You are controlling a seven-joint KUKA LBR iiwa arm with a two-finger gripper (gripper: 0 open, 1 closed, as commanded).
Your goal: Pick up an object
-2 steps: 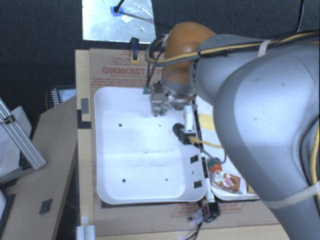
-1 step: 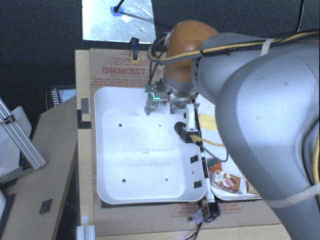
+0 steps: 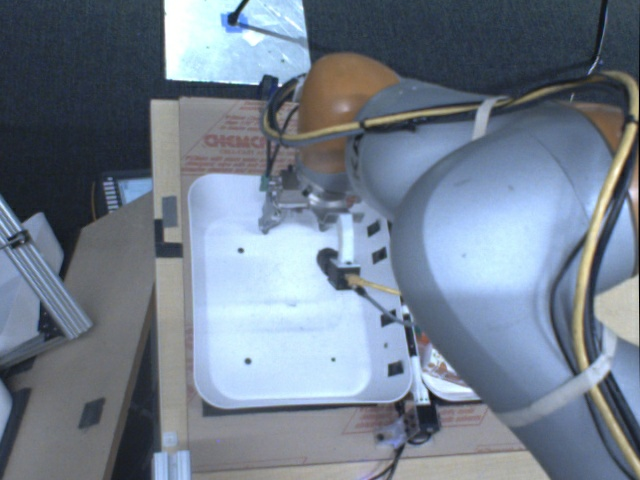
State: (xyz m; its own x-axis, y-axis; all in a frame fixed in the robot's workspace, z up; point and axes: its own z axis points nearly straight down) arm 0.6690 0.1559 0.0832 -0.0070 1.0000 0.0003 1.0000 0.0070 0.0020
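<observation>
There are two white bins on the counter [image 3: 110, 268]. The left bin [image 3: 215, 298] is in plain sight. The right bin [image 3: 456, 390] shows a curved strip of near rim below the arm [image 3: 480, 268].

There is one tool [image 3: 296, 224], low over the left bin's far end, just inside the far rim and nearer the far right corner than the left. Its two metal fingers [image 3: 268, 222] stand wide apart, with bare white floor between them and nothing gripped.

One loose thing can be counted: a pale item with red-brown marks [image 3: 437, 360]. It sits in the right bin's near left corner, half tucked under the arm and well apart from the tool. What it is cannot be told.

On the left bin's floor are three small dark dots, one toward the far left [image 3: 241, 250] and two along the near side. Several small black clips [image 3: 380, 258] run down its right rim.

From the tool toward the near and left rims the floor lies open and white. The arm's grey bulk overhangs the right rim and the divide between the bins.

A printed cardboard sheet [image 3: 230, 133] lies under the bins, with its far edge close behind the tool. One shiny foil sheet [image 3: 235, 28] lies beyond it. One metal rail [image 3: 40, 278] slants at the counter's left edge.
</observation>
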